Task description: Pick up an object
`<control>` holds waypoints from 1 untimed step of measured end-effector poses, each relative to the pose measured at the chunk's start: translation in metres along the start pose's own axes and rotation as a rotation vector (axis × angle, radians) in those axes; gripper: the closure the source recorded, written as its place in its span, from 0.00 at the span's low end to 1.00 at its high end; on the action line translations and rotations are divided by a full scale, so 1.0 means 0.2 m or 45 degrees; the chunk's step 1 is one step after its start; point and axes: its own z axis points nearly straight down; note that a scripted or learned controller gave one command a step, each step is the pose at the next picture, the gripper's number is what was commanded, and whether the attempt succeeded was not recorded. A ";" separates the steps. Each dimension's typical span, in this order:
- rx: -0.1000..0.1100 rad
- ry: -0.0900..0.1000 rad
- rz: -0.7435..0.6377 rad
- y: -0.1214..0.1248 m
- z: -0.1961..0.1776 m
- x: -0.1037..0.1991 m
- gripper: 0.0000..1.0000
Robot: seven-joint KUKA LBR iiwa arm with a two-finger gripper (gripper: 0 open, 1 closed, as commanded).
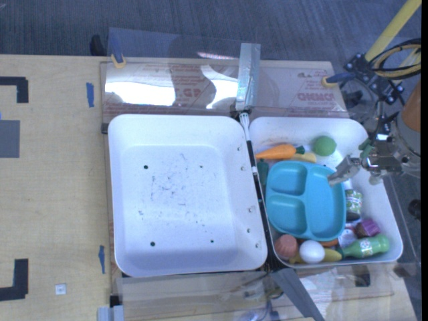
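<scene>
The left bin (177, 192) lies bare; the right bin (391, 226) crowds a blue tray (304, 202) among small toys. The gripper (348, 169) touches the tray's rim, fingers' state unclear; it may skid off that slick edge.

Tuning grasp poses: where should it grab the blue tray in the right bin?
Probably the blue tray by its raised rim along the left edge, coming from above. It lies tilted over the other toys; the rim is thin, and the flat compartments offer nothing to pinch.
</scene>
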 end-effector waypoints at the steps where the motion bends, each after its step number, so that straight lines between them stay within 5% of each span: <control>1: 0.008 0.000 0.055 0.40 0.49 -0.05 0.00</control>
